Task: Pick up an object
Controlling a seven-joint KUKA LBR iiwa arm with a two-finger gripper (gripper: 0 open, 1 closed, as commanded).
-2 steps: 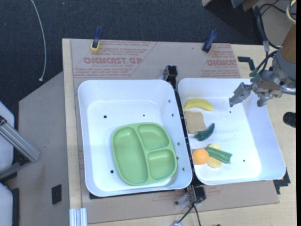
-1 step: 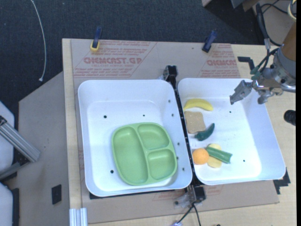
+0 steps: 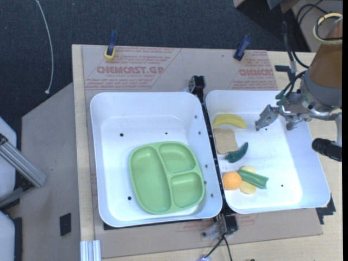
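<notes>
Surface point(image 3: 87, 145): two white bins were carried side by side, presumably so things could be moved between them.
Left bin point(image 3: 109, 118): a green divided tray point(image 3: 166, 176) was held near its front edge.
Right bin point(image 3: 293, 167): the candidates were grouped along its left wall: banana point(image 3: 229, 120), bread slice point(image 3: 225, 141), green pepper point(image 3: 237, 153), orange point(image 3: 232, 181), corn cob point(image 3: 251, 178).
Gripper point(image 3: 277, 117): it was poised over the right bin's back half, nothing gripped; the jaws' opening could not be told.

My one camera, fixed above bench point(image 3: 81, 145), looks down at slant. Takes in both bins whole: left bin point(image 3: 109, 113), right bin point(image 3: 293, 194), side by side mid-frame. Dark floor point(image 3: 163, 10) along far edge. My arm point(image 3: 326, 75) enters from right.
</notes>
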